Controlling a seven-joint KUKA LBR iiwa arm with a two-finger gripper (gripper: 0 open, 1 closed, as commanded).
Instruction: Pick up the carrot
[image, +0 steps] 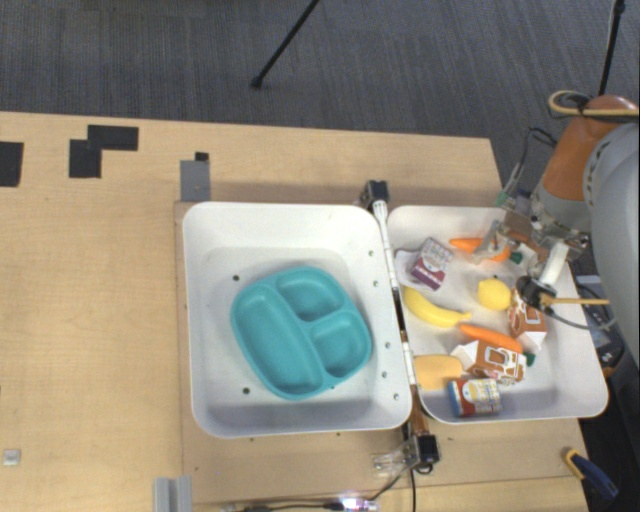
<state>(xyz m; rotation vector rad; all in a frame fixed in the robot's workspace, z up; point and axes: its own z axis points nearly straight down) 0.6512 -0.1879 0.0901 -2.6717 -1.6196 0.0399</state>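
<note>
An orange carrot (466, 243) lies near the back of the right bin (590, 385), its right end running under the gripper's tip. A second orange carrot (490, 337) lies in the middle of the same bin, between the banana and a small carton. My gripper (503, 243) reaches in from the right and hangs low over the bin's back right part, right beside the back carrot. The grey wrist with its orange band (575, 150) hides the bin's back right corner.
The right bin also holds a banana (432, 308), a lemon (493, 293), a purple and white packet (432, 262), small cartons (500, 362), a can (475, 398) and a tan piece (432, 371). A teal divided plate (300, 330) lies in the left bin (215, 300).
</note>
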